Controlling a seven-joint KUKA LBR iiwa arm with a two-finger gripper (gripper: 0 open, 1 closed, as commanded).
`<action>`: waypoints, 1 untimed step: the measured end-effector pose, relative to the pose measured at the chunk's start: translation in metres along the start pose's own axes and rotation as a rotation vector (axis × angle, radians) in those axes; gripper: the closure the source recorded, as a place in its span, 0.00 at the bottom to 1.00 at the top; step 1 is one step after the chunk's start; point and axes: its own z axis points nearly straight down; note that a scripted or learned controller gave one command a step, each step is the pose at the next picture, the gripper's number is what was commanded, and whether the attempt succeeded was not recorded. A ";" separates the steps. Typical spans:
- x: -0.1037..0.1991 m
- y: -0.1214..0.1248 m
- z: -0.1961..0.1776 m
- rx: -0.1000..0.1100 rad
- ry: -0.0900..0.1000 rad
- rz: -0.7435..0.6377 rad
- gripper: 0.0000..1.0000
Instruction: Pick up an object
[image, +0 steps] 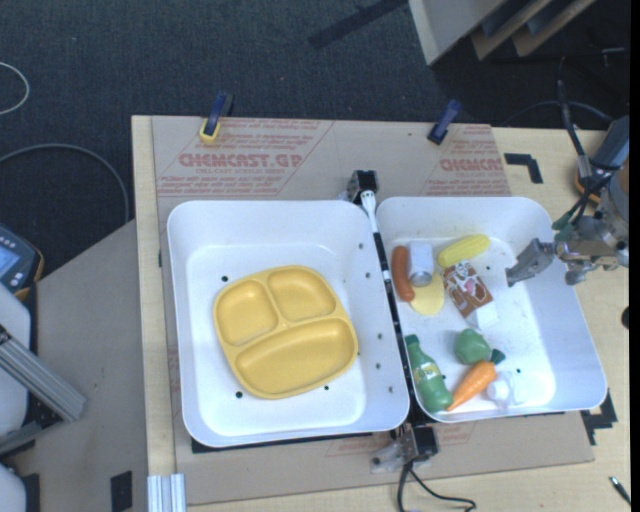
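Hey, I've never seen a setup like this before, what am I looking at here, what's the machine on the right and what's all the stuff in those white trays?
This is one photo from a fixed camera above a workbench, looking down at a slant. The machine reaching in from the picture's right is a robot arm; its grasping part, the end effector, sits over the right bin, above the toys. Nothing shows between its fingers.

Two shallow white bins sit side by side on a cardboard sheet. The left bin holds a yellow divided plate. The right bin holds toy food: a hot dog, a small can, a corn cob, a snack packet, a green bottle, a carrot and a green vegetable.

The robot's job is to pick up an object.
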 end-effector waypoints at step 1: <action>0.000 0.001 -0.011 -0.003 -0.001 -0.001 1.00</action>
